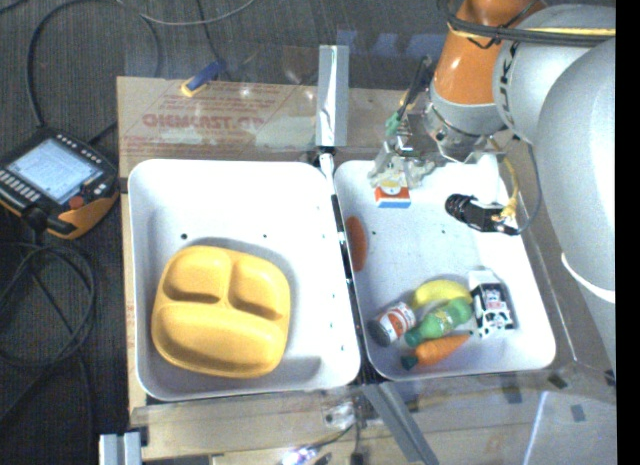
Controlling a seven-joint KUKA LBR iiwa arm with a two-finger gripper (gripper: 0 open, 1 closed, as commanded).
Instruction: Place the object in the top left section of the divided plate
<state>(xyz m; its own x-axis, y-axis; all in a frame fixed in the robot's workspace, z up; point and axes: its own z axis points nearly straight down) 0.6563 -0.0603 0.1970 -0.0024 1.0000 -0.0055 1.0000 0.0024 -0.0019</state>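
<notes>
Two white bins (140,253) sit on a bench over dark carpet, the yellow divided plate (222,310) lying left-right, while the gripper (400,168) grasps a small carton (393,194).

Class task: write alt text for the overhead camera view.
A grey and orange robot arm reaches over the right bin, its gripper above a small carton. The left bin holds a yellow divided plate.
</notes>
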